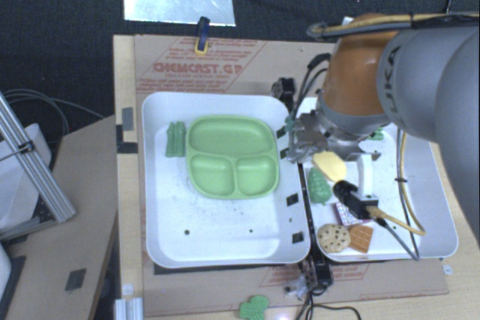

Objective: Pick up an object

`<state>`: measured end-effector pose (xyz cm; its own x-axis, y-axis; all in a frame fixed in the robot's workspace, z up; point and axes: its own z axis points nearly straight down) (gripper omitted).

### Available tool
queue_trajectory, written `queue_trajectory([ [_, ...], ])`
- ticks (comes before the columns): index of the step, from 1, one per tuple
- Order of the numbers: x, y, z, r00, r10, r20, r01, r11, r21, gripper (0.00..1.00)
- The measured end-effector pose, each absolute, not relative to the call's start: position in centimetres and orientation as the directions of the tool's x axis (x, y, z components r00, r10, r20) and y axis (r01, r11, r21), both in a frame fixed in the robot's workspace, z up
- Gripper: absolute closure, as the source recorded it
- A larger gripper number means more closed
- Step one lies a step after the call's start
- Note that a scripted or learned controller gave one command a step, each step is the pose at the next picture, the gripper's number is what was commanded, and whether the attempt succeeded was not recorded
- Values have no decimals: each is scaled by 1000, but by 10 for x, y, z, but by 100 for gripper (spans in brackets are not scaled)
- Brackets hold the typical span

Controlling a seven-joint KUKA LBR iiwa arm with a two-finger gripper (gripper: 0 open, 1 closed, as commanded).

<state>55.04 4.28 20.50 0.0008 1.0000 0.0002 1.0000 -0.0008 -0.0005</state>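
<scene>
Arm (420, 64) is reaching in from the right, its bulk lying over the far half of the right bin (439, 236) and hiding that bin's far wall.

Gripper (298, 144) is hanging at the wall dividing the two bins, just right of the green divided plate (231, 157). The wrist is covering it from above, so I cannot tell whether it is clenched or released.

Left bin (225, 247):
- The plate is sitting toward the far side.
- A green ridged piece (175, 139) is lying just beside its left rim.
- The near half of the floor is lying open, carrying only dark specks, so there is wide room there.

Right bin, pickable things crowding its left side:
- A yellow rounded piece (330, 163) is lying just right of the gripper, partly tucked under the wrist.
- A green knobbly toy (319, 188) is sitting just nearer, against the dividing wall.
- A chocolate-chip cookie (333, 237) and an orange waffle-patterned piece (361, 237) are lying side by side, touching, close to the near wall.
- A small printed packet (343, 213) is lying just beyond them, half covered and hard to make out.
- The floor toward the right wall is lying open.

A green toy (255, 306) is lying outside the bins on the table (127, 206), near the scene's near edge. A cardboard sheet (202, 67) is showing beyond the left bin.
</scene>
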Motion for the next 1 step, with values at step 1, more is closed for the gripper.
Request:
queue_trajectory([
  [1,602,113,183,-11,1000,3,1000,11,4,100],
])
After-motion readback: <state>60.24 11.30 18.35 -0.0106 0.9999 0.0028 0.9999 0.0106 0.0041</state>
